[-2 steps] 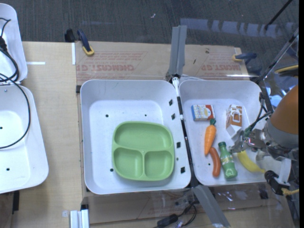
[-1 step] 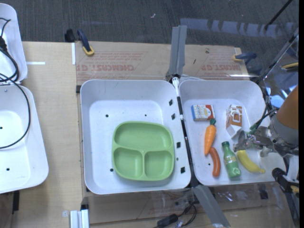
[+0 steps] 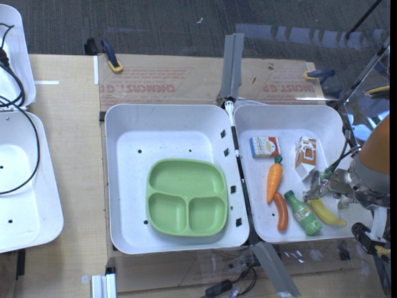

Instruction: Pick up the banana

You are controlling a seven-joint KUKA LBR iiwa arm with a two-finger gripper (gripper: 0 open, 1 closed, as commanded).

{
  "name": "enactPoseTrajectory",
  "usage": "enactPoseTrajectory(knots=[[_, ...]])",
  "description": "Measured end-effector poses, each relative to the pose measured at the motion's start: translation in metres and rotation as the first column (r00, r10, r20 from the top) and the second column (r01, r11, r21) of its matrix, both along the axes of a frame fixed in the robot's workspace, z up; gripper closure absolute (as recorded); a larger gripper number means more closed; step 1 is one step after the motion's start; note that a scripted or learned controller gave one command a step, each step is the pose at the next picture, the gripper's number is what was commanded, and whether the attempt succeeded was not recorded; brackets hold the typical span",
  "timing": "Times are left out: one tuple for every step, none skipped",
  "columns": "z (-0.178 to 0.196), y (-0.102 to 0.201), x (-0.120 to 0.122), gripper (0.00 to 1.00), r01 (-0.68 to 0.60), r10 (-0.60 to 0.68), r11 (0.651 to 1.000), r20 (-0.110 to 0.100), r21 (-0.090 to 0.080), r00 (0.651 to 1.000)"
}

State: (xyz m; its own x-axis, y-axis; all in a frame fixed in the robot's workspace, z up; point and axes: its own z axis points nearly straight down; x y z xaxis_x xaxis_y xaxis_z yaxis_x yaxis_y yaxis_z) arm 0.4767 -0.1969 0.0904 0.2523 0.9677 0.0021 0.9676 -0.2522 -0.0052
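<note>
On the brown wooden surface [image 3: 74, 135], seen from the one camera looking down, sit two shallow white bins side by side. Both look like smooth plastic with round corners.

Inside the left bin [image 3: 124, 166] lies a green plate [image 3: 187, 197]. It is smooth, has soft round corners, and is split into three parts, one long and two small.

Inside the right bin [image 3: 248, 216] lie many small things. Up top is a little blue and white box [image 3: 264, 146], and beside it a white and orange packet [image 3: 306, 154]. Below them is an orange carrot [image 3: 274, 179] with a green tip, pointed at its lower end. Under the carrot is a long, shiny reddish sausage [image 3: 281, 212]. Next to that is a small green bottle [image 3: 302, 212], lying on its side.

The banana [image 3: 325, 212] is yellow, smooth and bent. It lies near the right bin's lower right corner, just beside the green bottle.

The arm comes in from the right, grey with an orange band. Its shiny metal claw [image 3: 322, 184] is just above the banana's upper end, very close to it. Whether the claw is spread or pinched cannot be told, nor whether it touches the banana.
</note>
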Motion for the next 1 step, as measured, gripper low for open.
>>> enactPoseTrajectory(knots=[[0.0085, -0.0003, -0.0003, 1.00, 0.001, -0.001, 1.000, -0.002, 0.000, 1.000]])
